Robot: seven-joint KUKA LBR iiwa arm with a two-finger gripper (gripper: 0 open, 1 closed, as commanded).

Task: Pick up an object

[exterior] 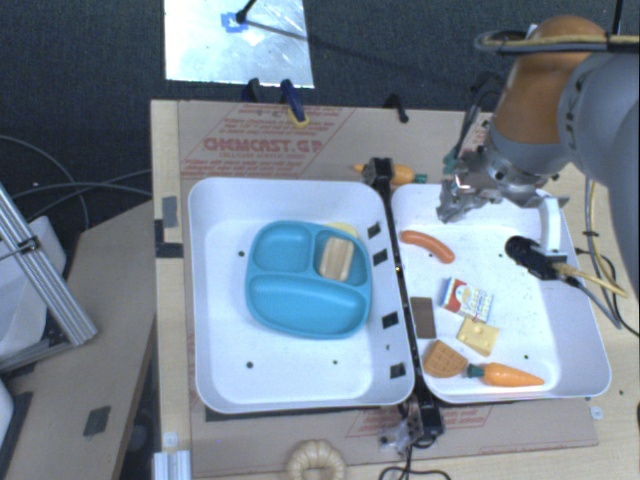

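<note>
My gripper hangs over the far left part of the right bin, with nothing visibly held in it. An orange-red sausage lies just in front of it and slightly left. Nearer the front lie a brown bar, a small red, white and blue carton, a yellow cheese wedge, a tan cookie-like piece and a carrot.
The left bin holds a blue divided plate with a tan bread-like piece in its far right compartment. A small orange thing sits behind the bins at the black divider.
</note>
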